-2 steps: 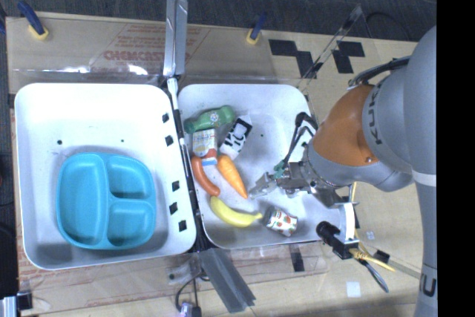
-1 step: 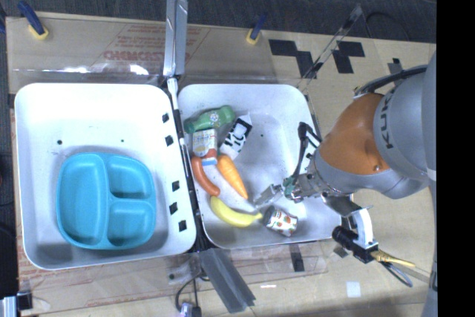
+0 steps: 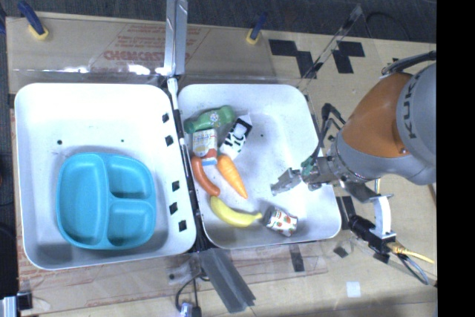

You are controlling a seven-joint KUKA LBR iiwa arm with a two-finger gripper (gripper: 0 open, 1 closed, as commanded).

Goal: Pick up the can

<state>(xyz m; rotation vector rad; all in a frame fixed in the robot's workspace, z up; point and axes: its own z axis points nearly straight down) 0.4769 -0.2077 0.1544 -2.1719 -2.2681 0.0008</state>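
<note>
A small red-and-white can lies on its side at the front of the right bin, just right of a banana. My gripper hangs low over the right half of this bin, a little behind the can and apart from it, with nothing visibly held. The grey arm with its orange band reaches in over the bin's right wall.
Along the right bin's left side lie a green pouch, a green-labelled container, a black-and-white item and two carrots. The left bin holds a blue divided tray.
</note>
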